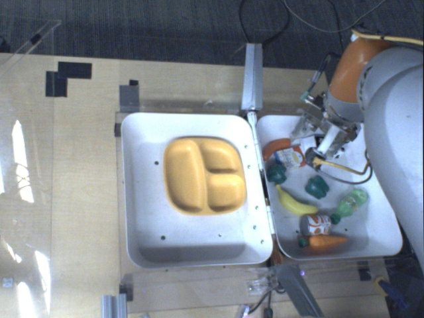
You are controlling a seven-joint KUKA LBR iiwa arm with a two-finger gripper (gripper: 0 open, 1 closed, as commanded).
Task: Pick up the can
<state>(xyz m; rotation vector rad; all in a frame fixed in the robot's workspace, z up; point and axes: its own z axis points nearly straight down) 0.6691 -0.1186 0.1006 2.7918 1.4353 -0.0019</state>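
The can (317, 225) is small, with a white and orange label and a silver end. It lies near the front of the right bin (384, 234), just behind an orange carrot (323, 242). My gripper (310, 146) hangs over the back of the same bin, well behind the can and apart from it. Its fingers (300, 133) stand open above a red and white packet (285, 154), with nothing between them.
A yellow banana (295, 203), two teal pieces (317, 187) (275, 173) and a green bottle (349, 204) lie around the can in the right bin. The left bin (142, 237) holds a yellow divided tray (204, 174). A metal divider (262, 177) separates the bins.
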